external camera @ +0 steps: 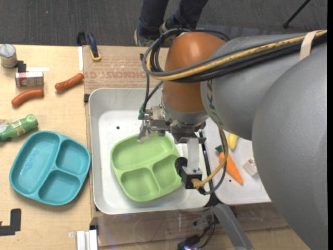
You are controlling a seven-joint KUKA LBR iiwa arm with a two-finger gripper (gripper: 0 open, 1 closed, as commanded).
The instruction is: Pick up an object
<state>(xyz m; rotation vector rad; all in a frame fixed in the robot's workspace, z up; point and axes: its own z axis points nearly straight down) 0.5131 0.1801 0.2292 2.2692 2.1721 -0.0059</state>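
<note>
A green divided plate [145,168] lies in the left white bin [99,139], filling its middle and near part. My gripper [157,129] hangs under the orange wrist band [190,72], right at the plate's far rim. The arm's bulk covers the gripper's right side, so its hold on the rim is hidden. An orange carrot [233,171] and a yellow item [231,140] lie in the right bin [250,191], partly behind the arm.
Left of the bins, the wooden bench holds a blue divided plate [49,166], a green bottle [18,127], two sausages [27,97] [69,82], a small box [28,78] and a can [7,55]. Cardboard [119,72] lies behind the left bin. A person's legs [166,9] stand beyond.
</note>
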